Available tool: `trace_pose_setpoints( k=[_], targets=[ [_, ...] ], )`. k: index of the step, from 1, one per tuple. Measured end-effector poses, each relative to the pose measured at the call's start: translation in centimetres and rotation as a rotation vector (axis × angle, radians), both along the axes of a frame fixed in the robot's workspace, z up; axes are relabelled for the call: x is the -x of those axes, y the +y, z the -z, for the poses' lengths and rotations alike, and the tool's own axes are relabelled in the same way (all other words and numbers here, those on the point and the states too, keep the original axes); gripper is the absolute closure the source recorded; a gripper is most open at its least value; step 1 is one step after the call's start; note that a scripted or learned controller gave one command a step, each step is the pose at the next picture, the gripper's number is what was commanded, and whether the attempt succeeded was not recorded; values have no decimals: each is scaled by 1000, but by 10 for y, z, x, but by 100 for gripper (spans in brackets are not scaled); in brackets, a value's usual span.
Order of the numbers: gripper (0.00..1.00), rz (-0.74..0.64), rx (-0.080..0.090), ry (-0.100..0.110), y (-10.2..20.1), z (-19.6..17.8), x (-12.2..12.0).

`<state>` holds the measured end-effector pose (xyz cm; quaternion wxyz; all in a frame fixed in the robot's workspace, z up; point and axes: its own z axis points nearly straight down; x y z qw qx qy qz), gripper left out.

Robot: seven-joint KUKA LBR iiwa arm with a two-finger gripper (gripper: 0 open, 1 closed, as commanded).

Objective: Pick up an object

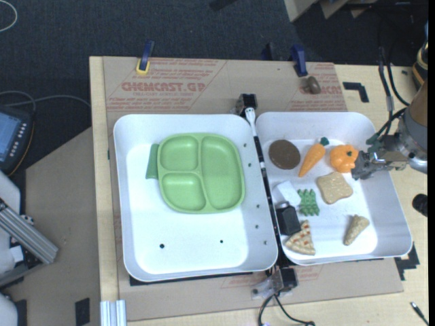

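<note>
A cardboard-topped bench (204, 80) is seen from above, with two white bins side by side and dark carpet around. The pincer (361, 166) is placed low over the right bin (387, 209), near its right wall; whether it is released or clenched cannot be told. The orange (343, 157) lies just beside it, to the upper left, and the bread (334, 187) just below-left. The carrot (312, 158) lies farther left, its long axis slanted.
</note>
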<state>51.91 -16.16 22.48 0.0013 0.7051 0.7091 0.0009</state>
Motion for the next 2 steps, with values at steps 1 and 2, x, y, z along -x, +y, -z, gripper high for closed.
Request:
trace_pose_setpoints(
  k=[1, 2],
  targets=[
    [100, -1, -1, 1, 53, 6, -21],
    [100, -2, -2, 0, 114, -6, -27]
  ],
)
